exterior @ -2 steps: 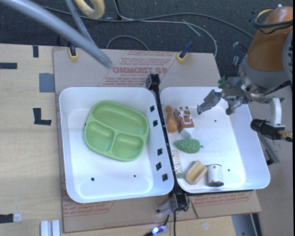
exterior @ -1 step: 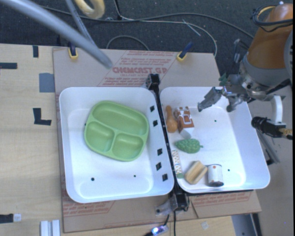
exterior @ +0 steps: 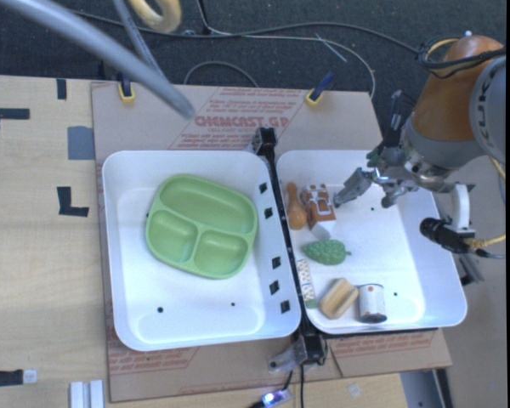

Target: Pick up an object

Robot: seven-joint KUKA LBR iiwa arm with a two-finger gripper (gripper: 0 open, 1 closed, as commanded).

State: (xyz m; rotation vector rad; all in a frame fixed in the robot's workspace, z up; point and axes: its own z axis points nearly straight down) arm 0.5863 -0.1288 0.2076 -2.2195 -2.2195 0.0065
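A: Where is the gripper (exterior: 372, 190) right now?

B: Above the right bin (exterior: 408, 249), near that bin's far edge. The grey arm (exterior: 459, 100) with its orange band comes in from the right side of the worktop (exterior: 34, 228). The jaws stand apart, with only white bin floor between them.

A: What could it pick up?

B: All of the loose things lie in the right bin. Against its left wall, by the black divider (exterior: 276, 228), there is a small brown figure-shaped piece (exterior: 295, 207) and, touching it, a little brown and white block-like toy (exterior: 318, 202). Both are too small to name more closely.

A: And further toward the near edge?

B: A green, bumpy, leaf-shaped toy (exterior: 325, 251) lies about mid-bin, apart from the two above. Along the left wall there is a narrow patterned strip (exterior: 303, 279). In the near part of the bin a tan bread-roll shape (exterior: 338, 297) lies tilted, and just beside it a small can (exterior: 372, 303), white with a red mark and a dark end, rests on its side.

A: The left bin?

B: The left bin (exterior: 136, 313) holds a light green divided plate (exterior: 203, 225) with three compartments, set toward the far edge.
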